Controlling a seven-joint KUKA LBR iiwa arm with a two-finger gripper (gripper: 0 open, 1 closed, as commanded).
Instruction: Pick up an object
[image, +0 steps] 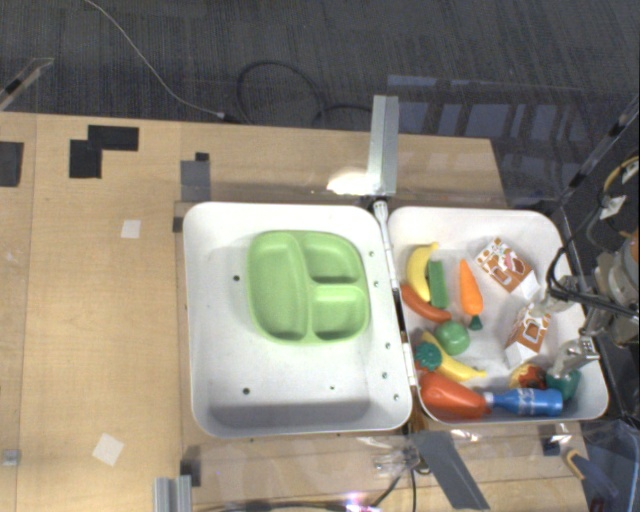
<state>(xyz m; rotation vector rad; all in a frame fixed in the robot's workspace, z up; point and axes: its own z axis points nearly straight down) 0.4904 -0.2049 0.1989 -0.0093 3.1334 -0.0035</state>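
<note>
Blue bottle (527, 402) — beside red pepper (452, 396)

Left shallow white bin (205, 330) holds a green divided plastic tray (305, 285); right shallow white bin (520, 218), just beside it, holds assorted toy foods (450, 340).

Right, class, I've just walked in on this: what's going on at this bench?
A robot arm reaches in from the right, its gripper low over the right bin, near that bin's right edge. That bin is crowded with toy food: a banana, a carrot, a blue bottle and small cartons. The left bin holds a green divided tray. Nothing looks lifted yet.
</note>
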